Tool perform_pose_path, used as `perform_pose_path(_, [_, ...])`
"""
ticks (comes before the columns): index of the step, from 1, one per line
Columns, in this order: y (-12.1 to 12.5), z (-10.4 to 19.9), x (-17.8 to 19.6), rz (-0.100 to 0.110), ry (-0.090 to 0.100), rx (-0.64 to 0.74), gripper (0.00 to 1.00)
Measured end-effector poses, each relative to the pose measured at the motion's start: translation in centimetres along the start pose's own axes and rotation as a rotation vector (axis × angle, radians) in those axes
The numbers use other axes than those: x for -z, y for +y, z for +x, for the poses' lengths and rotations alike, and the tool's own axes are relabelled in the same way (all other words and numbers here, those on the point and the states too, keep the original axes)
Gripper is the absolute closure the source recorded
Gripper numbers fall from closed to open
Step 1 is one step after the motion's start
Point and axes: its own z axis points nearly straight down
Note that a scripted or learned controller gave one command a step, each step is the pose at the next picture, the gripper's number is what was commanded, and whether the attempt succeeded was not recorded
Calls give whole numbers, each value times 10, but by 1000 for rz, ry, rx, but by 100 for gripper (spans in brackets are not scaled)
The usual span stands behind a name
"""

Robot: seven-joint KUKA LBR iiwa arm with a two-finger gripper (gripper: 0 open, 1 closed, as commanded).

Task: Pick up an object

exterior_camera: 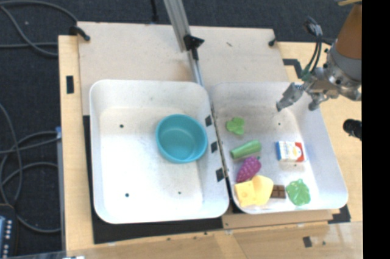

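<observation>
My gripper (300, 100) hangs over the far right corner of the right bin (326, 148), open, with nothing between its fingers. Below it in that bin lie a small green piece (235, 125), a green cylinder (245, 149), a purple grape bunch (248, 169), a yellow block (254, 191), a small brown piece (278, 192), a green leafy piece (298, 192) and a white carton (289, 151) with blue and red print. The carton is the nearest to the gripper, a little toward the front. A blue bowl (181, 138) sits upright in the left bin (116, 105).
A slanted aluminium post (173, 2) rises from the bench behind the seam between the bins. Cables (24, 26) lie on the dark floor to the left. The bench's bare board (140, 50) stretches behind both bins.
</observation>
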Motion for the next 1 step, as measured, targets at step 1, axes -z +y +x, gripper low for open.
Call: perform_pose_path(1, [0,0,0,0,0,0,0])
